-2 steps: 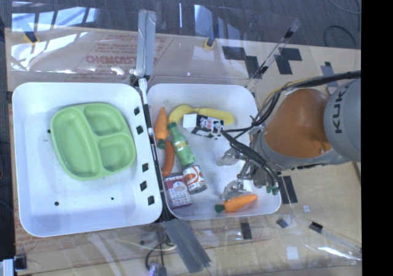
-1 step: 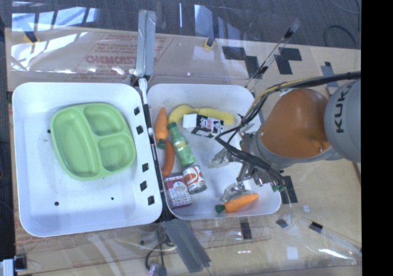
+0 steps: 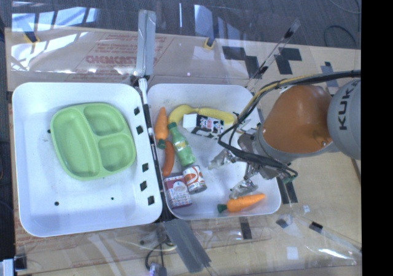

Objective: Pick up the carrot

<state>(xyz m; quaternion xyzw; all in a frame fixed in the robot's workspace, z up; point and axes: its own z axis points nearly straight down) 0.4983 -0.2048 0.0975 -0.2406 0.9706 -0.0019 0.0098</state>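
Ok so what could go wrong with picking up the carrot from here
Wrong carrot: the right bin holds three, one by its near wall under the tool and two along its left wall, so the target is ambiguous.

Wall clearance: the nearest carrot lies close to the bin's near wall, which may block a finger.

Clutter: the green bottle and can sit close by and could get bumped.

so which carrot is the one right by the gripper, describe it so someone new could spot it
Start at the right-hand shallow white bin and go to its near right corner, just below the grey arm's gripper. There lies a short orange carrot with a green stub end, nearly level, by the bin's front wall. The two other orange carrots stand lengthwise along the left wall, beside the green bottle.
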